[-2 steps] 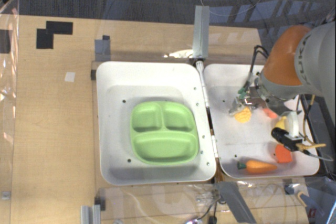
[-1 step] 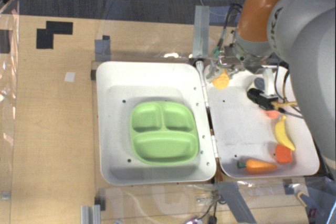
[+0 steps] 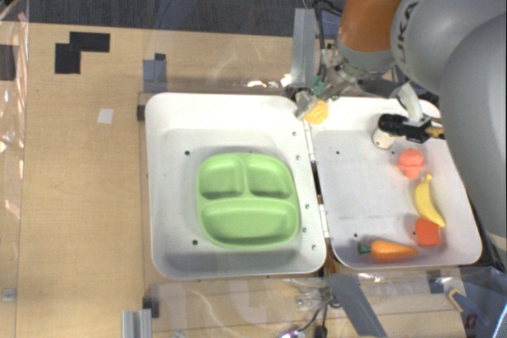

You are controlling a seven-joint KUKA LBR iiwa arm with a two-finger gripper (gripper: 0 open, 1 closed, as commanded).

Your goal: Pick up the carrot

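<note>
The carrot (image 3: pixel 392 250), orange with a green stub at its left end, lies along the front wall of the right bin (image 3: pixel 348 194). My gripper (image 3: pixel 310 101) hangs over the back left corner of that bin, near the divider between the two bins and far from the carrot. A small yellow ridged thing (image 3: pixel 317 113) sits right at the gripper's tip; whether it is held cannot be made out.
Along the right bin's right side lie a pink thing (image 3: pixel 411 162), a banana (image 3: pixel 428 200) and a red-orange block (image 3: pixel 428 232), the block just right of the carrot. The left bin (image 3: pixel 170 170) holds a green divided tray (image 3: pixel 247 199).
</note>
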